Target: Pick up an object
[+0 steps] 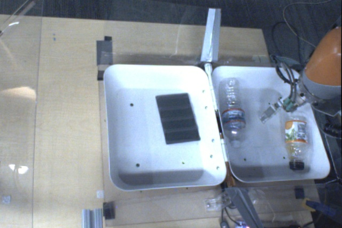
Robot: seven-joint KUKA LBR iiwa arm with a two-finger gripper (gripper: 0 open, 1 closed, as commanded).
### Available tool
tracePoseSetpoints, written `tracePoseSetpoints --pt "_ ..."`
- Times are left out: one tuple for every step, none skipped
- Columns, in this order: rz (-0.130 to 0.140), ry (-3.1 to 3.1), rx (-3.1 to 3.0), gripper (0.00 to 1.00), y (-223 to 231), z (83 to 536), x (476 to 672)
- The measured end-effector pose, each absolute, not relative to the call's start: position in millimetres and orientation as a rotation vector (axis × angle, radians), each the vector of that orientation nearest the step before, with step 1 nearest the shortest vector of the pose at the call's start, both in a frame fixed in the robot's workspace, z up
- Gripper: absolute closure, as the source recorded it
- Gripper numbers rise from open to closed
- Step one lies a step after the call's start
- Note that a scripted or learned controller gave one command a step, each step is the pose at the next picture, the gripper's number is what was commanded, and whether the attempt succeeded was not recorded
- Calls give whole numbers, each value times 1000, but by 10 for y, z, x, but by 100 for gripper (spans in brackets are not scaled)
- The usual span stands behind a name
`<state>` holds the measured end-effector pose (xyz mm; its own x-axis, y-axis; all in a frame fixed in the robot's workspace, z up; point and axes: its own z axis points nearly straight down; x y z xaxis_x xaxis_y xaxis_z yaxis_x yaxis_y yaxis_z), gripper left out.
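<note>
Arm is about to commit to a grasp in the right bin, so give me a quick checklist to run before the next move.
1. Targets present in right bin: ok; clear bottle and orange-label bottle both lie flat.
2. Bottles apart from each other: ok.
3. Gripper over the right bin, between the bottles: ok.
4. Gripper aligned over one bottle: not ok; it sits over bare floor.
5. Finger state: cannot tell.
6. Dark ridged pad out of the way in left bin: ok.
</note>
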<state>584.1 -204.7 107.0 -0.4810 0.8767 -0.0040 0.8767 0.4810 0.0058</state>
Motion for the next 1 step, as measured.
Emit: tracePoseSetpoints --pt "-4 2712 1575 0 -1685 912 6597"
